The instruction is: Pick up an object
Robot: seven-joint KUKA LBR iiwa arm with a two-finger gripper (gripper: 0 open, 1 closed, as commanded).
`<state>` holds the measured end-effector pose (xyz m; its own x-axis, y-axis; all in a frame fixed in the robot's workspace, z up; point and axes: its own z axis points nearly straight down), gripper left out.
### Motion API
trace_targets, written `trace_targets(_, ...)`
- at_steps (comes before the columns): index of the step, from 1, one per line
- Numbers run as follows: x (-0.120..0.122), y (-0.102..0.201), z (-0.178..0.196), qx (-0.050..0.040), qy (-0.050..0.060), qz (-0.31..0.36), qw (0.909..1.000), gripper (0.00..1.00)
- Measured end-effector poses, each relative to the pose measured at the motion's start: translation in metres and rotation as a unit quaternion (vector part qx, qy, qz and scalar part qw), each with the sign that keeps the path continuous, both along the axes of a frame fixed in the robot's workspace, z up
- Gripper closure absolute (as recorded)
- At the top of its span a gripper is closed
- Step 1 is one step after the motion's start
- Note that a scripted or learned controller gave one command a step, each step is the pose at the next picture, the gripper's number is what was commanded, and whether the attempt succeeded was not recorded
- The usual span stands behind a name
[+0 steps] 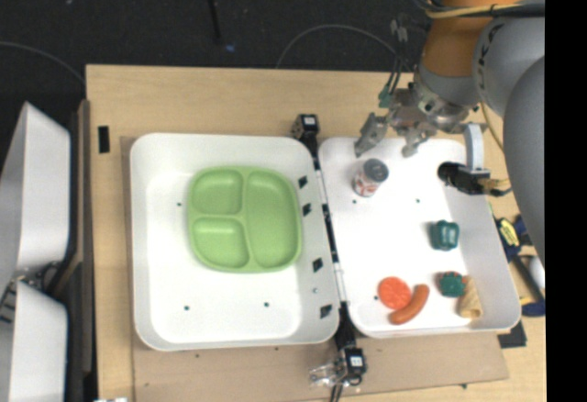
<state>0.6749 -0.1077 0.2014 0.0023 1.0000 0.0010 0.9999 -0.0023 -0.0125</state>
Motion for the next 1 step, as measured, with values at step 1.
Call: trace_targets(1,0.0031,0.0002,0.0092,-0.0003,-0.007,0.001,1.0000,0.00)
